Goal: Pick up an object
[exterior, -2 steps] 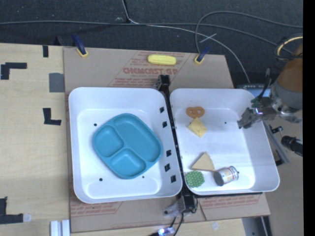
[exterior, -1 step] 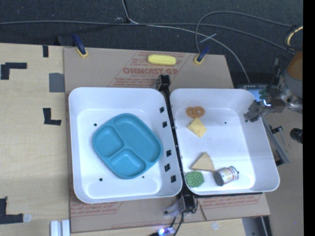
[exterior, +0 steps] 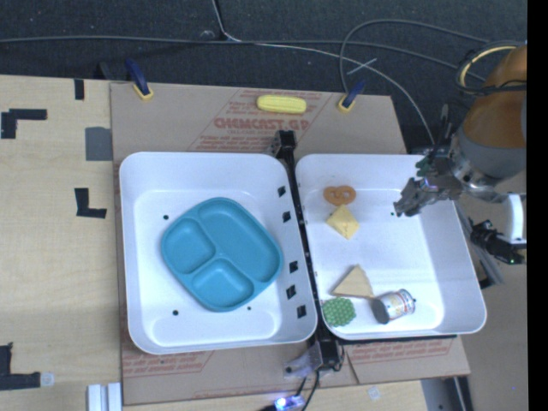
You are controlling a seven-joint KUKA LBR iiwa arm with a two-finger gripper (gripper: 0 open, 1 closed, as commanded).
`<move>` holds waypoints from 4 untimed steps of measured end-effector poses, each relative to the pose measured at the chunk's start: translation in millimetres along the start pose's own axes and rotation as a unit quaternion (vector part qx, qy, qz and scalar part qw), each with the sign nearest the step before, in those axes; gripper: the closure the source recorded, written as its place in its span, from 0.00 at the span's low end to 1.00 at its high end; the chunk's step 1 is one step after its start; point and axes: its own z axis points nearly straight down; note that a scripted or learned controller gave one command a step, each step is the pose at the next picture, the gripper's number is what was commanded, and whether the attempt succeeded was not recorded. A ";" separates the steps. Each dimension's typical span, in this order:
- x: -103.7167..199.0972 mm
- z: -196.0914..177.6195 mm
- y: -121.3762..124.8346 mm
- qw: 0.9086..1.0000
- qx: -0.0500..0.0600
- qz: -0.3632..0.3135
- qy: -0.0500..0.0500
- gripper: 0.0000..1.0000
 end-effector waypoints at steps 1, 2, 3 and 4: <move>55.3 -4.2 9.7 1.000 -0.001 -0.001 0.000 1.00; 104.0 5.1 5.3 1.000 0.000 0.000 0.000 1.00; 161.7 -4.6 8.7 1.000 -0.001 -0.001 0.000 1.00; 220.9 3.5 0.6 1.000 0.000 -0.001 0.000 1.00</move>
